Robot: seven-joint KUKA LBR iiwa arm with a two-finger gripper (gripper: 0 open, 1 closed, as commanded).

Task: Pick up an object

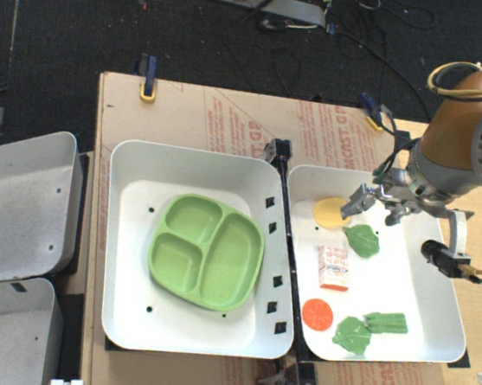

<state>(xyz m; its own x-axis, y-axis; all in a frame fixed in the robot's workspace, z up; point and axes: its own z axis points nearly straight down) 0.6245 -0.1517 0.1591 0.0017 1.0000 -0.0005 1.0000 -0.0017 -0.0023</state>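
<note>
Two white bins sit side by side on the table, & we look at the right bin [436,307] since all the small things are in there. Our gripper [377,206] hangs over the back part of that bin, w/ its fingers [355,202] spread apart & nothing between them.

The closest thing is a green lump [361,240], just below the fingers in the pic, a bit toward the front of the bin. It's round-ish, so no long side to line up with. A yellow disc [329,212] lies just beside the left finger, partly under it.

Farther to the front we see a red-and-white packet [334,268], an orange disc [318,313], a green leafy piece [352,333] & a green block [386,322]. Those are well apart from the fingers.

We think the green lump is the easy pick: come fwd a little, then go down. The left bin [129,182] has a green divided plate [207,252].
</note>
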